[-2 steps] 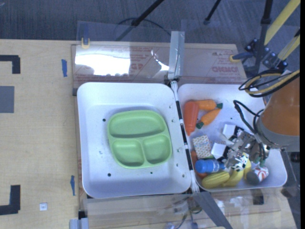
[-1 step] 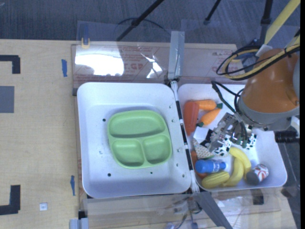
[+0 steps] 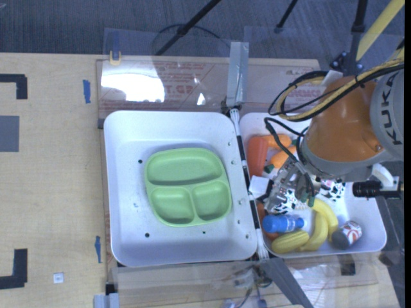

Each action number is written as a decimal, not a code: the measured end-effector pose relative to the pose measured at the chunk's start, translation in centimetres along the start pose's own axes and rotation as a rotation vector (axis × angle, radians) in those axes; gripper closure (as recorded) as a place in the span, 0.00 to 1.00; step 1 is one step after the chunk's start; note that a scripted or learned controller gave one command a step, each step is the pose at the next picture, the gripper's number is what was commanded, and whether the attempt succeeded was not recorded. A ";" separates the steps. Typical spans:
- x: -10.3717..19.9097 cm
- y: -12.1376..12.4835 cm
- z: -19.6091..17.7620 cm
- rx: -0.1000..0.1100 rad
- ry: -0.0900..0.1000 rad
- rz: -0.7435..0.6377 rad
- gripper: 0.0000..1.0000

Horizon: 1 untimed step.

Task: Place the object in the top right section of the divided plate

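The green divided plate lies in the middle of the left bin, with one long section toward the bin's far edge and two smaller ones toward its near edge; all three sections are bare. The right bin holds the loose things, crowded together: an orange piece near its far left corner, a blue bottle-like item at its left side, two yellow bananas along its near edge, and a grey and red ball-like thing toward its near right corner. Which of these is the object to be placed cannot be told. The arm reaches in over the right bin, and the tool hangs low among the items, just above the blue one. Whether the tool is spread or pressed together cannot be told, since clutter and cables hide it.
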<state>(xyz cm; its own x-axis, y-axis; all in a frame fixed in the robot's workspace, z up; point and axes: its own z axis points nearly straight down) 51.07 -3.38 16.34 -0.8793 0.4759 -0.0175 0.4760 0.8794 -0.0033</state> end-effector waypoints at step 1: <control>2.8 10.6 -5.0 -0.003 0.017 0.062 1.00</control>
<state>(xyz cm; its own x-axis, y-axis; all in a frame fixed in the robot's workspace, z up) 53.60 7.32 21.21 -0.8484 0.5294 -0.0007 0.5294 0.8484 0.0005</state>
